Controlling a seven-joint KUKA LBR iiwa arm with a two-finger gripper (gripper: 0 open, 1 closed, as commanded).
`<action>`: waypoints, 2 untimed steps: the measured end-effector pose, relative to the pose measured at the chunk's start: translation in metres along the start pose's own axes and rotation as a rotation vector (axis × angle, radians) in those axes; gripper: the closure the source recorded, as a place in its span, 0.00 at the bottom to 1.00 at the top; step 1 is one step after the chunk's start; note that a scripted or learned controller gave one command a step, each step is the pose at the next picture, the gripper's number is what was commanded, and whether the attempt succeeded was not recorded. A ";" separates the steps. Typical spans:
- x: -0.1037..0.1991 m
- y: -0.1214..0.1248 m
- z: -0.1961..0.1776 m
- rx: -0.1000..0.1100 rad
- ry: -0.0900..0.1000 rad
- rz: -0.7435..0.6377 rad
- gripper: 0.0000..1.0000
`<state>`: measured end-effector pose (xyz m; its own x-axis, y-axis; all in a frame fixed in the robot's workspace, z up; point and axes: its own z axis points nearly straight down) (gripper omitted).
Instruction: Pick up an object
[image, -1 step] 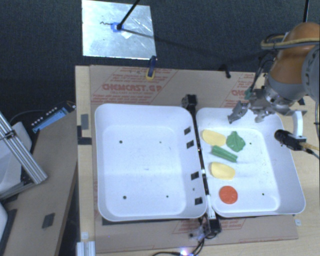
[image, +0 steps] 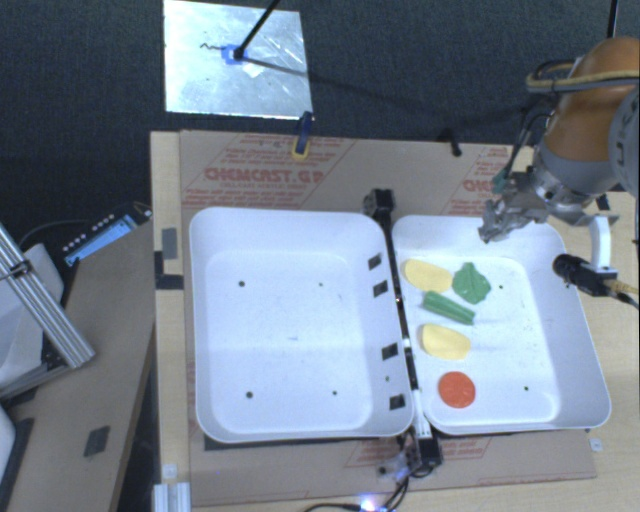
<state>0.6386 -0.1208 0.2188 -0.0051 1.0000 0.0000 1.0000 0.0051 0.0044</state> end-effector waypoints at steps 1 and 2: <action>-0.019 0.033 -0.138 -0.015 -0.005 -0.001 1.00; -0.019 0.031 -0.283 -0.017 -0.005 -0.001 1.00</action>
<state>0.6686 -0.1396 0.5024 -0.0064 1.0000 -0.0053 0.9998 0.0065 0.0211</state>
